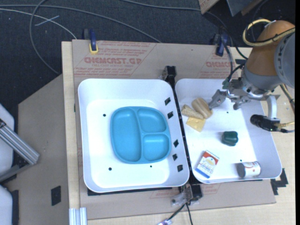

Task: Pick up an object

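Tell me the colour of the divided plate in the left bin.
Light blue plate, clearest in the camera view.

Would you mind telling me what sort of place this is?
Probably a robotics lab: a clamped board bears two white bins, loose cables trail over dark carpet, and the hand hovers over the right one.

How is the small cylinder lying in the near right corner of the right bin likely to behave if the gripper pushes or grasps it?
The small cylinder lies on its side, so a sideways push would probably roll it. It sits near the right bin corner, so it may stop against the rim. Its rounded body could slip between fingers unless gripped across its width. The gripper is at the bin's far end.
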